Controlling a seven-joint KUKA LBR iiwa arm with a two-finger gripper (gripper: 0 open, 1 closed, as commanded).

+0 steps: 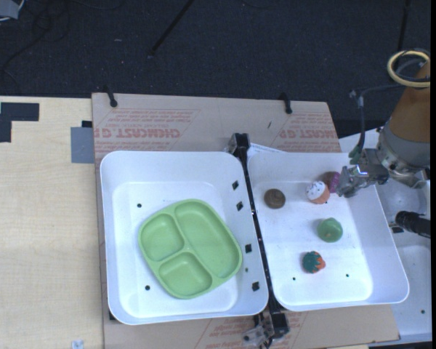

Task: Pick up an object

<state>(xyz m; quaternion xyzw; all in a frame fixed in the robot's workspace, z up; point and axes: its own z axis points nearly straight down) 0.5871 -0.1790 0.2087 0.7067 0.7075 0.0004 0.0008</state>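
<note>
The right bin (363, 286) holds several small objects. A brown round piece (275, 198) lies near its left wall. A white and orange toy (317, 191) sits beside a small purplish piece (330, 180). A green ball-like object (330, 229) rests mid-bin, and a red and green object (313, 262) lies nearer the front. My gripper (347, 180) hangs low at the bin's right rear edge, just right of the purplish piece and close to touching it. Nothing is visibly held.
The left bin (116, 187) contains a green divided plate (190, 248). A black divider with clips (251, 224) runs between the bins. The arm's grey wrist and orange band (410, 122) come in from the right, above the bin's right rim.
</note>
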